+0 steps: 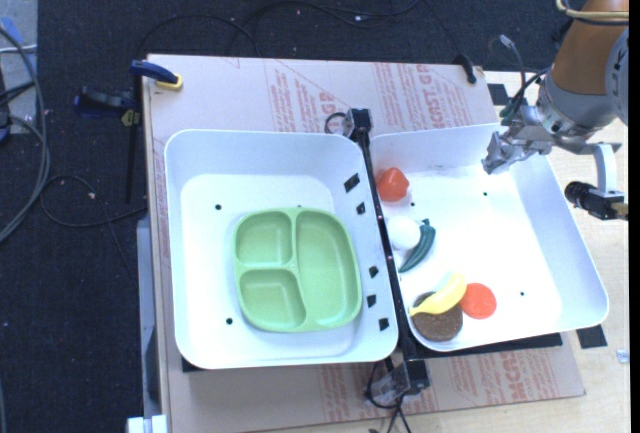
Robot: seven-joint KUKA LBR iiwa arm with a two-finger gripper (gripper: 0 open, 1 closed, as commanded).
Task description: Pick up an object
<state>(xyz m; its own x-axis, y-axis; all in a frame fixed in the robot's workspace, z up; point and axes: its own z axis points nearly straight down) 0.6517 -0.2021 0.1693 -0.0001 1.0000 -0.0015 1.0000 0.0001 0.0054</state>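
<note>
Over the right bin's (560, 211) far corner the gripper (497, 158) hangs, its opening too small to judge. Below lie an orange ball (393, 184), white object (403, 232), banana (443, 294) and brown disc (438, 324). Red lettering on the board (400, 86) is unreadable.

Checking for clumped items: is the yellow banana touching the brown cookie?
Touching. The camera view shows the banana lying across the cookie's top edge, no gap between.

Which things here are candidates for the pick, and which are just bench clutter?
For the pick, in the right bin: gripper, red-orange ball, white ball, dark green piece, banana, brown disc, red disc.

Lying about: green divided tray in the left bin, blue clamp, floor cables.
</note>
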